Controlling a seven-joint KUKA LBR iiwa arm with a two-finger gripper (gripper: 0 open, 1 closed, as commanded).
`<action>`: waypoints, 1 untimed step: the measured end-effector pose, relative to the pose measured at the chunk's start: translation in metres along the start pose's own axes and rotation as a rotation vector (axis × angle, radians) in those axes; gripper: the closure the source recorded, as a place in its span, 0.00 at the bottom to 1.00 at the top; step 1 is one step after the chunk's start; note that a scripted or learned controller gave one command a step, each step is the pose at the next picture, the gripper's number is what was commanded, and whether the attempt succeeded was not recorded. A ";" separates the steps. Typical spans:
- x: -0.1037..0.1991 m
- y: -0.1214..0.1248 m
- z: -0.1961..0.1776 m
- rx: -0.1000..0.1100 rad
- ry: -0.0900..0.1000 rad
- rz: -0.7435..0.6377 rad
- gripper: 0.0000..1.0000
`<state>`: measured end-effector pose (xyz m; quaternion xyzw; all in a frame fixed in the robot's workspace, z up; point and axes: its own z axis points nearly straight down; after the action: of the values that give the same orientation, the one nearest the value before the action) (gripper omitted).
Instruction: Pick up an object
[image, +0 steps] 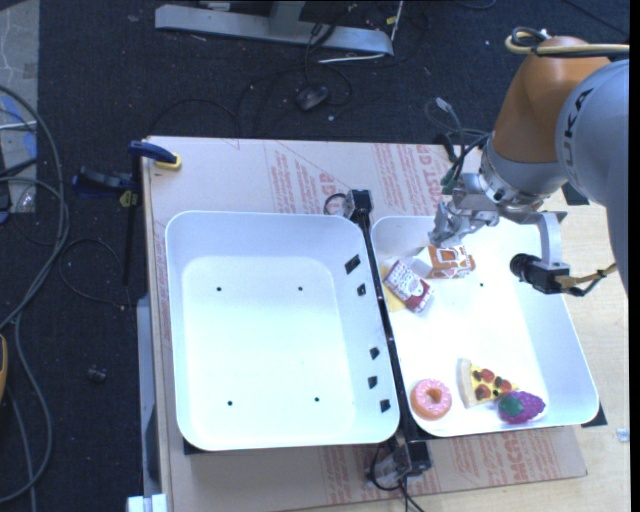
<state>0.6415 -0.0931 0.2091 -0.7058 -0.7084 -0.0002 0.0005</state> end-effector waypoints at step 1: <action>0.056 -0.010 -0.014 -0.002 0.000 -0.001 1.00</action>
<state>0.6312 -0.0375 0.2230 -0.7053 -0.7089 -0.0010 0.0000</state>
